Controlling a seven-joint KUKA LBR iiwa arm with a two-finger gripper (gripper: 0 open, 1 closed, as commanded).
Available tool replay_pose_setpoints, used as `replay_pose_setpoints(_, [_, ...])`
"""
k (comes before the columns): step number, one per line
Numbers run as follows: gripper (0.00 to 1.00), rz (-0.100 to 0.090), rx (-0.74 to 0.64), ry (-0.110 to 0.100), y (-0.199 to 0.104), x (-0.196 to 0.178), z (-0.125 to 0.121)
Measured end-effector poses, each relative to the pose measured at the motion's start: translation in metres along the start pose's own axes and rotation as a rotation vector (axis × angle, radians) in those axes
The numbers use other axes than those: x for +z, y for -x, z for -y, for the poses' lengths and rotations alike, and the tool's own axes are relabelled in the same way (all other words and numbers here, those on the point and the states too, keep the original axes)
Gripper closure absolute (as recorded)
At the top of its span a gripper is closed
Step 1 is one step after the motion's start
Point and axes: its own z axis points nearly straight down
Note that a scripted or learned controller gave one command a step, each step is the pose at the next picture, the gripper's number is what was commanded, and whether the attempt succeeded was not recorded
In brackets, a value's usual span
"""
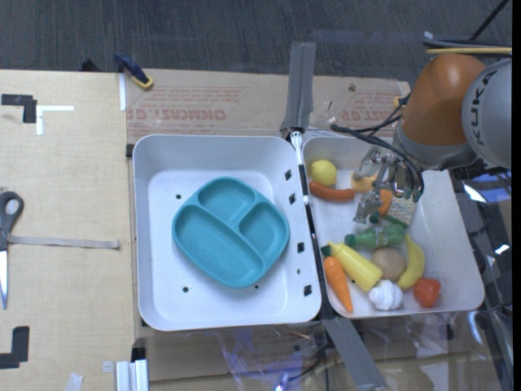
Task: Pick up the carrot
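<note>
The carrot (pixel 338 283) is orange and tapered. It lies at the front left of the right bin (pixel 456 218), its point toward the front edge, beside a yellow corn-like piece (pixel 356 265). My gripper (pixel 373 195) hangs over the middle back of that bin, well behind the carrot and not touching it. It sits close above a green bottle (pixel 376 238) and a small printed box (pixel 400 208). Nothing is visibly held.
The right bin also holds a lemon (pixel 323 171), a long orange-red piece (pixel 332 192), a potato (pixel 389 261), a banana (pixel 413 263), a tomato (pixel 426 292) and a white garlic bulb (pixel 386 296). The left bin (pixel 155 243) holds a blue divided plate (pixel 231 231).
</note>
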Motion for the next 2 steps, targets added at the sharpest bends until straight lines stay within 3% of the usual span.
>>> replay_pose_setpoints(1, [1.0,0.013,-0.003,0.0,0.004,-0.013,-0.001])
replay_pose_setpoints(2, [1.0,-0.018,0.084,-0.001,-0.061,-0.092,-0.07])
